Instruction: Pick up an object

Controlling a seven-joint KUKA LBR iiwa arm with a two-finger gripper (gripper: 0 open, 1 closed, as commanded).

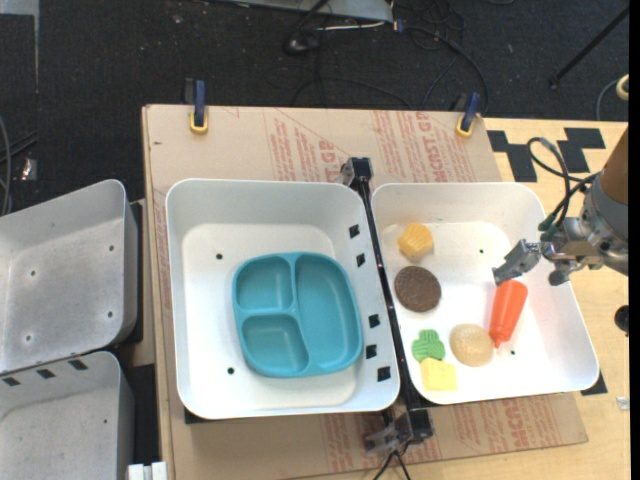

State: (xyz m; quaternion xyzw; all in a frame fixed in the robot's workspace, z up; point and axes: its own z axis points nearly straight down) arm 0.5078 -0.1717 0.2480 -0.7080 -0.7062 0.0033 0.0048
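Observation:
The right bin [560, 363] holds several toy foods: an orange carrot [507, 310], a brown round cookie [417, 288], a yellow chunk [416, 240], a beige round piece [471, 345], a green piece [428, 346] and a yellow block [438, 375]. My gripper [537, 268] hangs over the bin's right side, just above the carrot's upper end. Its fingers are spread open and nothing sits between them.
The left bin [200, 268] carries a teal divided plate [297, 314]. A black divider with clips [375, 288] runs between the two bins. White trays [60, 268] lie off the bench to the left. Cables loop near the arm at the right.

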